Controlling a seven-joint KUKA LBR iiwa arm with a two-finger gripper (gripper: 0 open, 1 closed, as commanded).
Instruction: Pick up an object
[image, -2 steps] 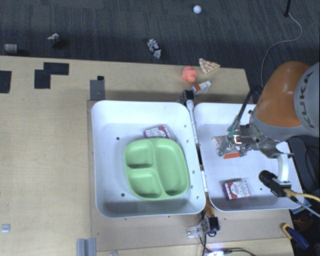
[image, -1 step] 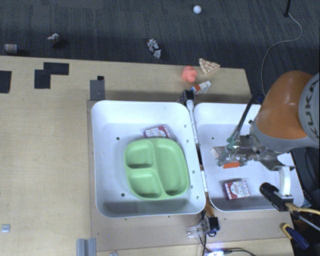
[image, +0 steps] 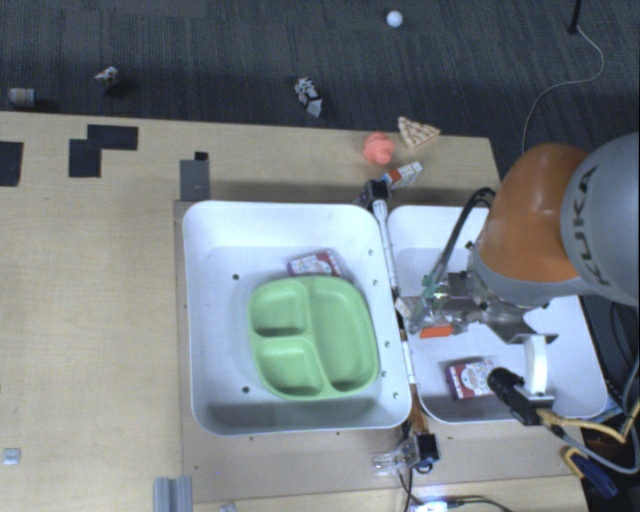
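Gripper: the gripper (image: 432, 318) sits low over the left part of the right bin (image: 590, 400), below the grey wrist and orange band; whether it grasps anything cannot be told, the wrist body masking it.
Right bin, contents: a small red-and-white packet (image: 468, 379) lies flat near the front wall, just beside the gripper and apart from it; an orange-red scrap (image: 432, 332) shows at the gripper's lower edge.
Left bin, contents: the left bin (image: 215, 300) bears a green divided tray (image: 314, 336) and a second small packet (image: 314, 264) behind it.
Step in hand: judged to be the descent or grasp attempt inside the right bin; nothing is seen lifted.
Next move: calls for closing on one item, then a straight lift clear of the bin walls and the dividing rim.
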